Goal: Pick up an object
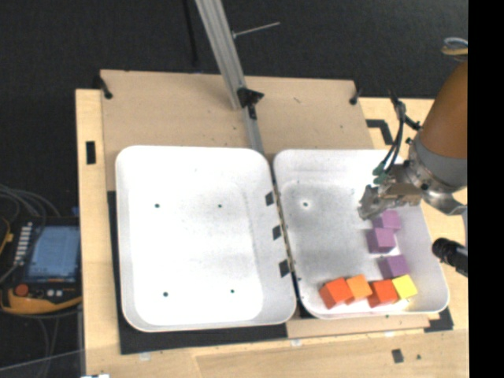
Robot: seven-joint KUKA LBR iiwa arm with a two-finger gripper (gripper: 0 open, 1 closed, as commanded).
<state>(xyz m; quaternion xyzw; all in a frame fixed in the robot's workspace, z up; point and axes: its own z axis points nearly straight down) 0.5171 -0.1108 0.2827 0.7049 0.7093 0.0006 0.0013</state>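
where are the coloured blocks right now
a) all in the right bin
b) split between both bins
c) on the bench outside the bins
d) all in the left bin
a: the purple blocks, orange blocks and yellow block all lie inside the right bin, toward its near right corner.

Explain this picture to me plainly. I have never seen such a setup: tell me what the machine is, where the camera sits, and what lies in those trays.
One camera looks down at a slant on a wooden bench that bears two shallow white bins. The grey robot arm with an orange band reaches in from the right and ends in a claw, which hangs over the right-hand white bin. That bin holds small blocks: purple cubes just below the claw, and near the front edge a row of orange blocks, a red block and a yellow block. The left-hand white bin sits alongside. Whether the claw grips anything cannot be told from here.
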